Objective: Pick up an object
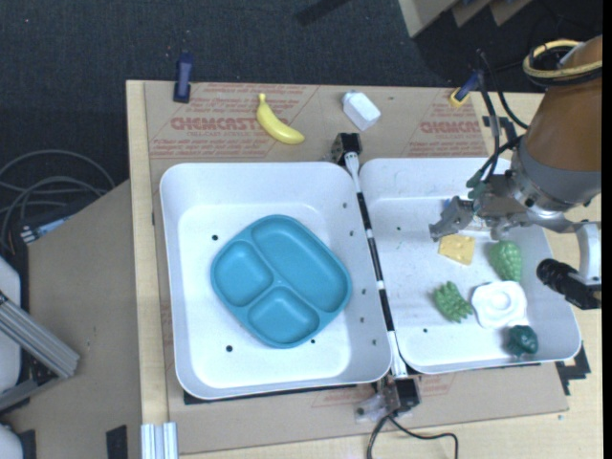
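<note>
Just above the yellow cheese wedge (457,249), the claw (457,220) hangs; its opening cannot be told.

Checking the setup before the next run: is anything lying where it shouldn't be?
Yes. A yellow banana and a small white block lie on the bench board behind the two bins, outside both. The blue divided plate sits askew in the left bin.

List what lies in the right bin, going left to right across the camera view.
Yellow cheese-like wedge → green leafy toy → white round piece → light green bumpy toy → dark green toy.
</note>
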{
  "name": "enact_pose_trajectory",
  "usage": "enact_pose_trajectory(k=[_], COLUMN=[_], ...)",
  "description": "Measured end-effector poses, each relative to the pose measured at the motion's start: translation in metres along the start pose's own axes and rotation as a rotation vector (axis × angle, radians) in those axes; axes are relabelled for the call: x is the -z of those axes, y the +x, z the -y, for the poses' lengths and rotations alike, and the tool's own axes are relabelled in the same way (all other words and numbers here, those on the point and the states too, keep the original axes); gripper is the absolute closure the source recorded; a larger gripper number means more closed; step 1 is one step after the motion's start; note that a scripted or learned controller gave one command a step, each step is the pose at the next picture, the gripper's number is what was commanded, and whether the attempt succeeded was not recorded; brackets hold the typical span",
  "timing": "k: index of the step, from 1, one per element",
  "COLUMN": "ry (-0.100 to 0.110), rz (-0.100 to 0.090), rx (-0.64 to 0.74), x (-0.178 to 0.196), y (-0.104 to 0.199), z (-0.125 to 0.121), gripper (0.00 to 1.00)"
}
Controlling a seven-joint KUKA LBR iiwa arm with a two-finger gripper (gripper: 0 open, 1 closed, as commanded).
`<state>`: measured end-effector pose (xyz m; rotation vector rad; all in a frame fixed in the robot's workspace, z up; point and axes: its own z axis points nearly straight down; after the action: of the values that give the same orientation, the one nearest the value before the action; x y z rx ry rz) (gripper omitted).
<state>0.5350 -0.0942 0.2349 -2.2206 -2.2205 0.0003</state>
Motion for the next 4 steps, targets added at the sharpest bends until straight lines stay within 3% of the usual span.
enact_pose_trajectory(k=[1, 2, 3, 4], ry=[0.001, 0.001, -0.002, -0.002], rz=[0.000, 0.000, 0.002, 0.001], rx=[-0.001, 0.000, -0.001, 0.001], x=[-0.085, -0.151, -0.150, -0.150], y=[-0.046, -0.006, -0.054, -0.048], z=[0.019, 0.056, 0.005, -0.067], gripper=[0.00, 0.00, 0.00, 0.00])
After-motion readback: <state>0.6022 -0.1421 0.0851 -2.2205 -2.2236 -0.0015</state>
